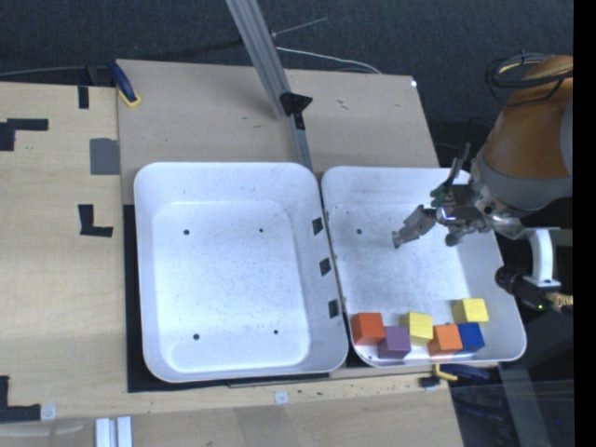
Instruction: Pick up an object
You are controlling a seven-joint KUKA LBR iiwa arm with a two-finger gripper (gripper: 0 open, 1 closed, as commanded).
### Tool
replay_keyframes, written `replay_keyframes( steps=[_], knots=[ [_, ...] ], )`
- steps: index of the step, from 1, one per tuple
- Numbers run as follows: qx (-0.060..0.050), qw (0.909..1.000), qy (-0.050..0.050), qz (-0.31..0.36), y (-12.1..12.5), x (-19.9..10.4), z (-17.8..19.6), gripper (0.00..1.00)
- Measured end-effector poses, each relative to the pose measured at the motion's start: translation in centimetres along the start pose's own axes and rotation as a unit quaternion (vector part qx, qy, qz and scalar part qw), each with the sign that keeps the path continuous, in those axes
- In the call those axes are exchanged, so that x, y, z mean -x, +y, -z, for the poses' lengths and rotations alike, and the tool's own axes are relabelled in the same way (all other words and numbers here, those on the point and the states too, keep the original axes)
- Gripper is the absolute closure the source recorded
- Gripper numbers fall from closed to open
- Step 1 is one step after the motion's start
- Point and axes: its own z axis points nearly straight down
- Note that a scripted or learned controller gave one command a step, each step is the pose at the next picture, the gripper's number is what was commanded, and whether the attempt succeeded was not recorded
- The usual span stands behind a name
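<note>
Arm w/ orange band comes in from right of frame. Gripper [426, 228] hangs over the middle of the right bin [372, 194], fingers spread apart, nothing between them. Blocks sit well apart from it, bunched along the bin's lower edge: orange block [368, 327] at lower left, purple block [398, 341] just beside it, then yellow block [420, 326], another orange one [447, 339], blue block [471, 336], and a second yellow [472, 310] toward lower right. Left bin [154, 250] sits alongside, touching the right one.
</note>
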Motion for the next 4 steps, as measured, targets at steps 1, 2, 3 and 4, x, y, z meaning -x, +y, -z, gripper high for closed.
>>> replay_keyframes(
  steps=[1,2,3,4],
  knots=[
    [-0.003,1.0,0.0,0.0,5.7,1.3,-15.6,0.0],
    [0.003,1.0,0.001,0.004,6.8,-10.3,-4.7,0.0],
    [-0.001,1.0,0.001,0.003,5.9,-16.5,-3.4,0.0],
    [-0.002,1.0,-0.002,-0.005,6.7,-7.1,-5.3,0.0]
  ],
)
